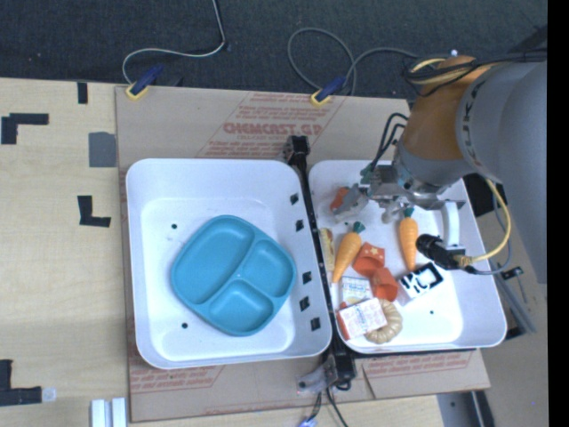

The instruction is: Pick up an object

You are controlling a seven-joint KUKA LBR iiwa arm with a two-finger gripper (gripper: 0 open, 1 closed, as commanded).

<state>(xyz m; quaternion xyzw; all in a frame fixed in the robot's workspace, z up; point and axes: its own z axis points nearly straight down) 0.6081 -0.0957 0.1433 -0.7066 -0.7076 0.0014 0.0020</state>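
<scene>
Nearest the bottom edge, right bin (480,332) holds a white packet w/ red print (360,317) touching a tan ring-shaped item (384,327). Just above: red pieces (378,274), a black-and-white tag (420,280). Mid-bin, two toy carrots: one (346,254) tilted by the divider, the other (408,241) upright just below the wrist. Left bin (147,238) has a blue divided plate (233,274). Farther up, gripper (378,194) sits over the right bin's upper part, near a small red-grey item (340,199); grip state: can't tell, nothing seen betw. it. Beyond: cardboard sheet (258,127), cables.
</scene>
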